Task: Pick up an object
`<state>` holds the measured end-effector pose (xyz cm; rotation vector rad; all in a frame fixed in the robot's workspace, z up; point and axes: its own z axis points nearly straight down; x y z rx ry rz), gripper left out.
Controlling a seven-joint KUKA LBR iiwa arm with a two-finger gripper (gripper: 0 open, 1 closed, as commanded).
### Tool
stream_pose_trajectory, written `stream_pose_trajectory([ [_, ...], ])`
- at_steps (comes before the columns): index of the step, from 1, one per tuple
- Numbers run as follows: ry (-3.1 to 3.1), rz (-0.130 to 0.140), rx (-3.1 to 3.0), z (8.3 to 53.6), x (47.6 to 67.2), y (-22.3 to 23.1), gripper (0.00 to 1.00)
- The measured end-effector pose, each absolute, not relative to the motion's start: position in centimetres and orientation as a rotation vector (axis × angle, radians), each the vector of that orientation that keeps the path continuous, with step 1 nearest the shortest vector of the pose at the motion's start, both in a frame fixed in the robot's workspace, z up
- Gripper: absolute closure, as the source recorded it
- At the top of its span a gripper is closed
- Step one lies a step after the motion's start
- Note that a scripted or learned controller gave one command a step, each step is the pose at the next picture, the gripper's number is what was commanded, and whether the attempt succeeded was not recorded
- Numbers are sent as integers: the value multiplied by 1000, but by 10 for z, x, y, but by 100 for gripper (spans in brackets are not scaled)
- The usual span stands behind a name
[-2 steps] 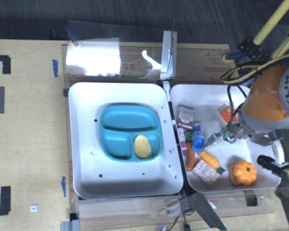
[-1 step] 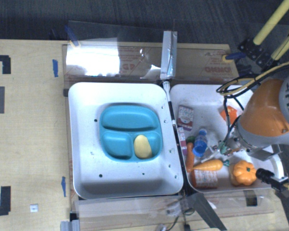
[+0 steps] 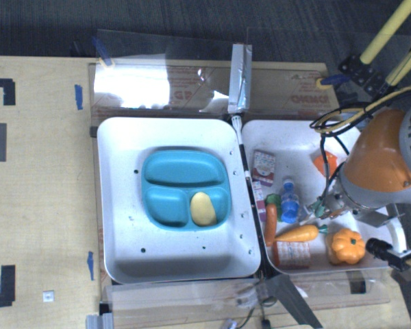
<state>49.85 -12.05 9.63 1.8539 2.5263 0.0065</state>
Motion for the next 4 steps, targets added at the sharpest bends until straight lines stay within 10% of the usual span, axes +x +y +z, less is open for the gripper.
stream_pose_trajectory([
  [1,2528,6,1854,96,498,-120,0],
  [2,2544,4,1832,87,575,-105,0],
  [3,2665,6,1656,87,574,-122,0],
  [4,2663,4,1656,96,574,-123,100],
])
